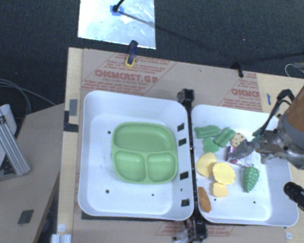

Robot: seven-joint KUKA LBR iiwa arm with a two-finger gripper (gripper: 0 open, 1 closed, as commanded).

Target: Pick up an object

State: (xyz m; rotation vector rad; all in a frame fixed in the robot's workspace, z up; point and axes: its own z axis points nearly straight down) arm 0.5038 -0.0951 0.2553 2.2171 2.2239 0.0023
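Observation:
My gripper [241, 151] hangs low over the middle of the right bin [277, 210], reaching in from the right. Directly under it lies a small purple and white item [238, 160], and a beige die-like block [238, 139] sits just behind it. Green pod-shaped pieces [215, 134] lie to its left. In front are a yellow rounded piece [205, 163], a yellow disc [224, 173] and a bumpy green piece [251, 178]. I see nothing lifted off the bin floor.
The left bin [91, 192] holds a green divided plate [142, 152]. A small yellow chunk [219, 190] and an orange stick [204, 200] lie near the right bin's front left corner. Black clips line the wall between the bins [187, 159].

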